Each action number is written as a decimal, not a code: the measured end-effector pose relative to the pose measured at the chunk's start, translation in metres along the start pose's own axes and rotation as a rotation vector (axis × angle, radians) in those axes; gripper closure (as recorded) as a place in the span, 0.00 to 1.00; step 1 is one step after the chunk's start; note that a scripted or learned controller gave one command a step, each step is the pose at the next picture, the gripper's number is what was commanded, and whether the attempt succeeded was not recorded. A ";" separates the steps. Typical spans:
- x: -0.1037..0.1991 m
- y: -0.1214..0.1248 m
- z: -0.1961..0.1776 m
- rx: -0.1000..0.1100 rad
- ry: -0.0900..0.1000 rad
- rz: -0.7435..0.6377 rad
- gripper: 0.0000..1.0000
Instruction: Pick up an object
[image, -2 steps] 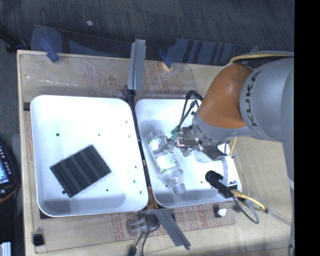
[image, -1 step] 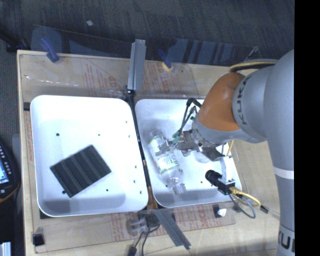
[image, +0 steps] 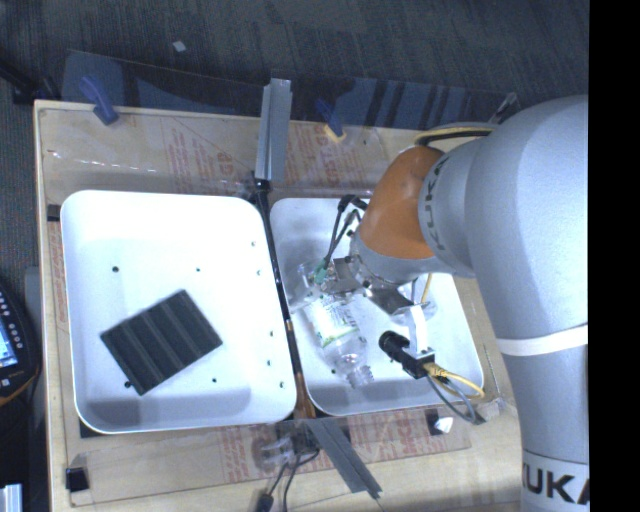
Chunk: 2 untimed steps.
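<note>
Gripper (image: 335, 275) is low in the right bin (image: 460, 330), right over a clear plastic bottle (image: 335, 330) lying mid-bin. Its grasp I can't tell. Bottle looks light, slick, crushable: take it across the body.

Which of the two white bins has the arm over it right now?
The right bin, the one with the clear plastic bottle lying in it. The arm hangs above it. The left bin holds just a dark ribbed slab.
</note>
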<state>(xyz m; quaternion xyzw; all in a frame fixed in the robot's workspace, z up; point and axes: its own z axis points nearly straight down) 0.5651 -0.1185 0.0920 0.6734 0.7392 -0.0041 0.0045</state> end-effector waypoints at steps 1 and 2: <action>0.004 0.002 -0.010 0.002 0.005 -0.010 1.00; 0.085 0.049 -0.099 0.004 0.013 -0.165 1.00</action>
